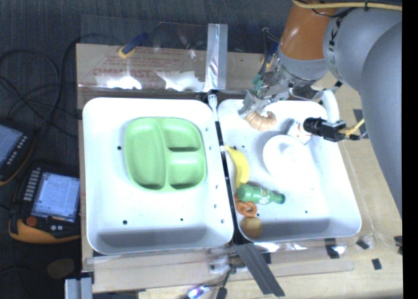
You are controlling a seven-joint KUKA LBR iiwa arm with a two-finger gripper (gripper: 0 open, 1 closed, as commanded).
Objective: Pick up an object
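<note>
**One pastry under the tool**

One curled tan pastry (262, 119) lies at the far edge of the right bin (326, 216), directly beneath the tool (256, 103). Whether the tool is apart or together, I cannot tell. The pastry's long axis runs across the bin.

Left bin (98, 226): we see a divided plate (165, 153) in it.
Right bin (326, 209): banana (239, 164), bottle (258, 194), croissant (262, 119) lie inside.

Single fixed overhead camera, slanted down, both bins (91, 180) framed.
</note>
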